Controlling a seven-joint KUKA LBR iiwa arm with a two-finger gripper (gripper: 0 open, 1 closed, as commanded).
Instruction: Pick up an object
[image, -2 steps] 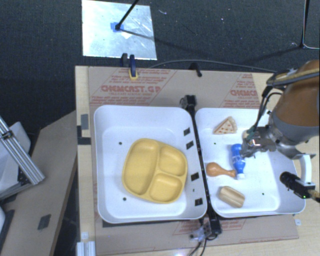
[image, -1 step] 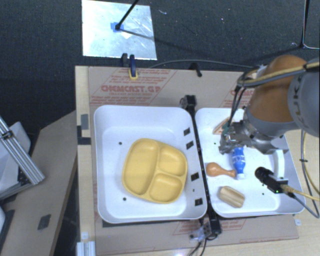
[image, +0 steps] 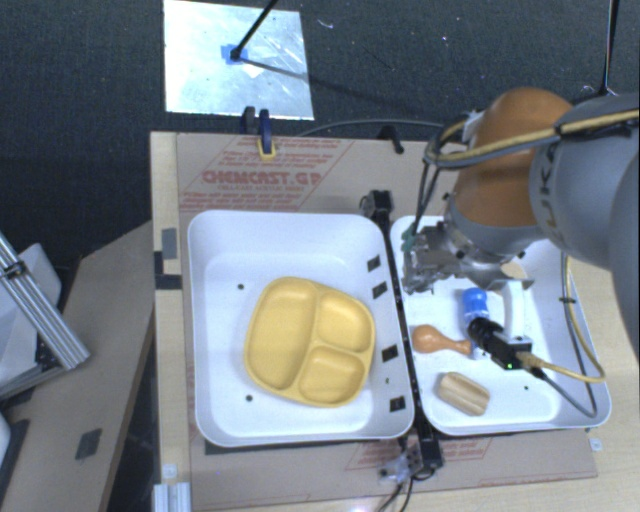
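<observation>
1. Tabletop (image: 200, 160): you have a cardboard-brown sheet with red lettering under both bins; a blue-and-yellow clamp (image: 264, 133) sits at its far edge.
2. Arm (image: 560, 170): it reaches in from your right, grey with an orange band, and hangs over the far part of the right bin, hiding that bin's back corner. Yellow and black cables loop around it.
3. Left bin (image: 215, 330): white, shallow. It holds a yellow divided plate (image: 310, 340) with three compartments, lying flat near the middle, tilted a little against the bin's sides.
4. Right bin (image: 570, 400): white, touching the left bin along a black divider with clips.
5. Gripper (image: 428, 262): low in the right bin's far-left part, near the divider. The metal parts blur together, so you cannot tell its opening, and nothing shows as held.
6. White object (image: 516, 305): long, lying just right of the blue piece.
7. Tan block (image: 462, 392): rounded, wood-coloured, lying near the bin's front, well apart from the gripper.
8. Orange pear-shaped object (image: 438, 341): lying on its side between the tan block and the gripper, its narrow end toward a black device with a green light.
9. Blue object (image: 473, 303): small, just right of and nearer than the gripper; contact unclear.
</observation>
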